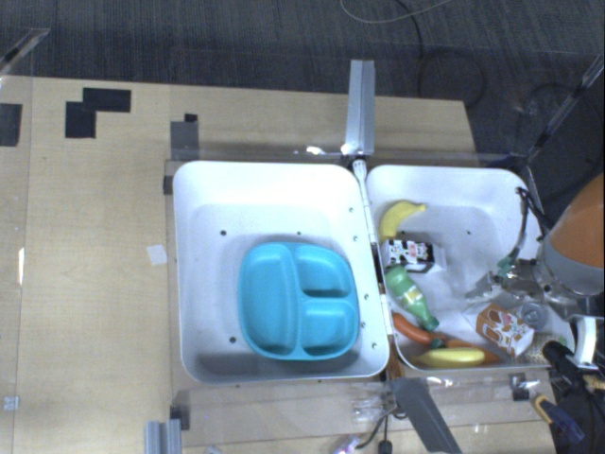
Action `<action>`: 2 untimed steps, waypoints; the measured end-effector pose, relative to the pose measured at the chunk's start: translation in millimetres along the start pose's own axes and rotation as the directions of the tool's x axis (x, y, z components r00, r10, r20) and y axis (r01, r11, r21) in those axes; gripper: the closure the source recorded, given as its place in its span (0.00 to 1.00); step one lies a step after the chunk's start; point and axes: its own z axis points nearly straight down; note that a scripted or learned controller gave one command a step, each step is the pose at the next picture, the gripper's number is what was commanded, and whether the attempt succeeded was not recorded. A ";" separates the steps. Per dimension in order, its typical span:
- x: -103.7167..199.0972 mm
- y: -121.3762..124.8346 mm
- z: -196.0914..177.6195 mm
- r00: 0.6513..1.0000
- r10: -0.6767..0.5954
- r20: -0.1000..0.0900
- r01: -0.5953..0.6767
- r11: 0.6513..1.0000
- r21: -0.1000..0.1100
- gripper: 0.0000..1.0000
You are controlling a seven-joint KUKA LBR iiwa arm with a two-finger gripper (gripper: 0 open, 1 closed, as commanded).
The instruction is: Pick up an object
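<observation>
bins: I count two, left bin (189,253) and right bin (473,192) | blue divided tray (299,301): one | bananas: two, upper banana (401,216), lower banana (452,356) | green bottle (410,297): one | carrot (412,328): one | black-and-white carton (410,252): one | printed snack packet (505,329): one

A pale wooden desk (90,282) fills the lower view. Beyond the desk's far edge lies dark grey carpet (189,17), where a thin cable (416,12) loops. Black patches, perhaps tape (95,110), mark the desk's far-left corner.
</observation>
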 end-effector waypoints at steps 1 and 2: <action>0.7 0.5 -0.4 0.996 -0.091 0.010 0.091 0.996 -0.006 0.00; 1.8 0.6 -0.7 0.965 -0.262 0.011 0.262 0.965 -0.006 0.00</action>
